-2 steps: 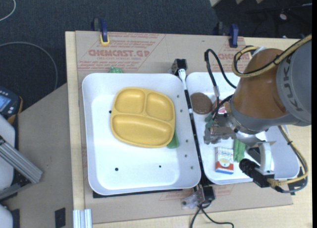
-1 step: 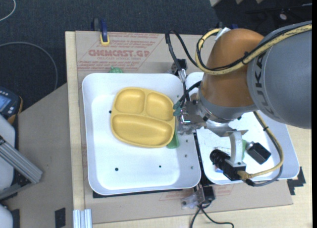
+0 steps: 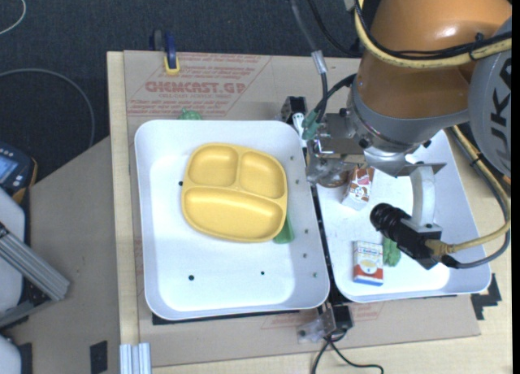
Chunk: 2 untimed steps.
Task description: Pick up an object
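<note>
overhead, the gripper hangs at the right bin's left edge beside a small brown packet, finger state impossible to tell; a clean pick likely means centring over the packet, clear of the bin wall

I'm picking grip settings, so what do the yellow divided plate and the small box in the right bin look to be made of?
The yellow divided plate looks like moulded plastic, semi-gloss: one even colour, rounded compartment walls, soft highlights. The small box looks like printed cardboard: flat faces, sharp edges, coloured print; too small to be sure.
</note>
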Available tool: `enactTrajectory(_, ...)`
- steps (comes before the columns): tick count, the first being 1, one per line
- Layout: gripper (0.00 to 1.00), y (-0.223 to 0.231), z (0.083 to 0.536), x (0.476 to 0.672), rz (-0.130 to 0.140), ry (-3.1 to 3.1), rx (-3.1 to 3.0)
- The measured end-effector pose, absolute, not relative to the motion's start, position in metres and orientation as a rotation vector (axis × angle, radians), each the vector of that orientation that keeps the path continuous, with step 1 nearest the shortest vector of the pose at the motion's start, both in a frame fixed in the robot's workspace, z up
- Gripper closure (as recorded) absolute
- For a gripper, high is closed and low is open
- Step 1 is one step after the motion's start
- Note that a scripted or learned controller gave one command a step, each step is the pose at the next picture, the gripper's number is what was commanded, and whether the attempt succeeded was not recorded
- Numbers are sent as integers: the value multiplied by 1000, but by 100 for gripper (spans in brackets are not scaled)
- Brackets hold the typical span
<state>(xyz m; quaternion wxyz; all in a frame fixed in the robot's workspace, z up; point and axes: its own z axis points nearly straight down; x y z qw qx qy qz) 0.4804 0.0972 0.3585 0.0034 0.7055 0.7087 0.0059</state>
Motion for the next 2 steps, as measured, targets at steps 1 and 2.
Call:
enactTrajectory(1,100,36,436,480,12,2209,2222)
enactTrajectory(2,100,85,414,479,-5,2228,2219)
